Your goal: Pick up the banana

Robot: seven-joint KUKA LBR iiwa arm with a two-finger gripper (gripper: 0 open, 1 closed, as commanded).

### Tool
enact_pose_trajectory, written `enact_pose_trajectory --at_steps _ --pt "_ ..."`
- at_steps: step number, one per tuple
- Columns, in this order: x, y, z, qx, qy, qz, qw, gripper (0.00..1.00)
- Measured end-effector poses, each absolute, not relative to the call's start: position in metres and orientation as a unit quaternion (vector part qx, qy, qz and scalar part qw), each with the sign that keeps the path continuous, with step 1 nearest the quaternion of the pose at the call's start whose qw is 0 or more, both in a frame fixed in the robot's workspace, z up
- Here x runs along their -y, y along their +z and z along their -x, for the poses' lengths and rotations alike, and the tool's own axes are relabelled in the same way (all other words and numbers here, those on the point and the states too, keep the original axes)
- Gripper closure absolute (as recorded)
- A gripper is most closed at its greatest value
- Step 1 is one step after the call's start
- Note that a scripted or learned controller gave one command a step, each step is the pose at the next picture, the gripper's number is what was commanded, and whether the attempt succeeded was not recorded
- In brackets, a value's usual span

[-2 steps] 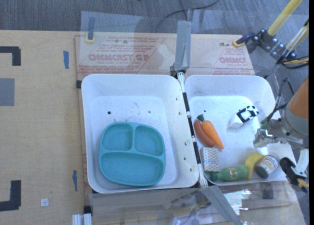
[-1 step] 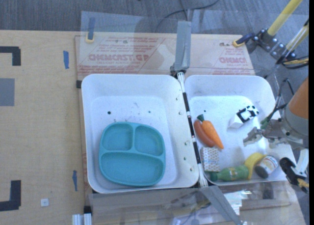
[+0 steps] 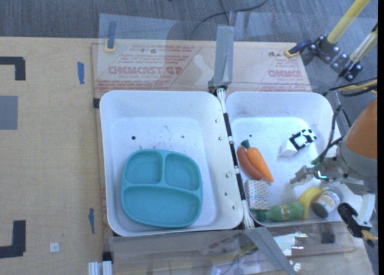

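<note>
Glossy green bottle (image 3: pixel 281 212) touches the curved yellow banana (image 3: pixel 310 196); end effector (image 3: pixel 321 176) grip unclear.

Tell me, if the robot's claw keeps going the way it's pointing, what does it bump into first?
Probably the banana. The gripper hangs over the right bin, pointing down, with the yellow banana just beneath it beside a small can. Depth is hard to judge from above, so it could touch the can instead.
</note>
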State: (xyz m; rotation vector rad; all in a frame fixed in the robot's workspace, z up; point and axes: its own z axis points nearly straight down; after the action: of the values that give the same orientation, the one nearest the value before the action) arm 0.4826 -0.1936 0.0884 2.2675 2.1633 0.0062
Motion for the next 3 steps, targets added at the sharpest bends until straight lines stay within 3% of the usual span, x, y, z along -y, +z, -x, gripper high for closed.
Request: enact_pose_trajectory --at_steps 1,2,3 --pt "0.164 0.098 -0.479 -0.702 -0.0002 -0.712 -0.001 0.0" --pt "0.154 0.148 -0.488 -0.715 -0.0002 -0.699 0.0 0.0" --pt "0.182 0.089 -0.482 -0.832 0.0027 -0.555 0.002 0.0"
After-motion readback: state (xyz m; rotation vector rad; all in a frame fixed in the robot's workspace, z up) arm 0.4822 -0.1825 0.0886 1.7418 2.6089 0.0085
